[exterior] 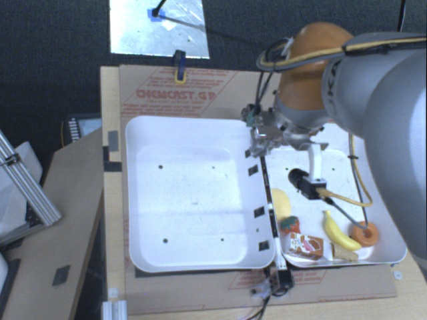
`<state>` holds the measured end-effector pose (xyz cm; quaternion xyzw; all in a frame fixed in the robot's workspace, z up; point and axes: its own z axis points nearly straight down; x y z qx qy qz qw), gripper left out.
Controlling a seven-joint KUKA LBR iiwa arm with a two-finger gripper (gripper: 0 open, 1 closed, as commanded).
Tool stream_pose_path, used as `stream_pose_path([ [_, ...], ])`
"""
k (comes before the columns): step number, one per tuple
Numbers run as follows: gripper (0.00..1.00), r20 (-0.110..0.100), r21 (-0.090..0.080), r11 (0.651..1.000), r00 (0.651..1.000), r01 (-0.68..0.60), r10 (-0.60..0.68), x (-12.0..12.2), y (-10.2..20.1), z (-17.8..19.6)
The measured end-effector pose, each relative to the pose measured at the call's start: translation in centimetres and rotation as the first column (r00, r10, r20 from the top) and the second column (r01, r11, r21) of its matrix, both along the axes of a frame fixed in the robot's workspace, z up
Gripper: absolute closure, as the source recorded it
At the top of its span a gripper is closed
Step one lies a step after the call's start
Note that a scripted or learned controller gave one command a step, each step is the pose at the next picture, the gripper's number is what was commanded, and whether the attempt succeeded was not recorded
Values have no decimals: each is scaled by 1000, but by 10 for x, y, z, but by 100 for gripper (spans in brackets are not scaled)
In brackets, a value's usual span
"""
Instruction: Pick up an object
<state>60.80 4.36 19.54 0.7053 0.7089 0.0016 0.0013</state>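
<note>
My gripper (257,137) hangs over the far left corner of the right bin (383,249), close to the ridge between the two bins. Nothing shows in its grasp. Along the near side of that bin lie a yellow lemon-like fruit (281,202), a small red item (289,225), a little printed carton (307,246), a banana (337,231), an orange ring (365,234) and a tan piece (345,252). All of them lie nearer to the camera than the gripper, and it touches none. The arm hides the far right part of the bin.
The left bin (193,192) sits beside the right one, sharing the central ridge (267,199). Both rest on a cardboard sheet (180,92). A shiny metal plate (158,19) lies beyond the bench, and an aluminium frame (27,192) stands at the left.
</note>
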Motion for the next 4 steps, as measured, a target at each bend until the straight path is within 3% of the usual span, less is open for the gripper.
stream_pose_path([
  [1, 100, 7, 2, 1000, 1000, -4, 4, 64, 60, 47],
  [2, 100, -3, 2, 1000, 1000, -6, 6, 39, 134, 40],
  [3, 100, -21, -3, 1000, 1000, 7, -7, -62, 88, -72],
  [4, 100, 4, -2, 1000, 1000, 9, -9, -23, 37, -7],
])
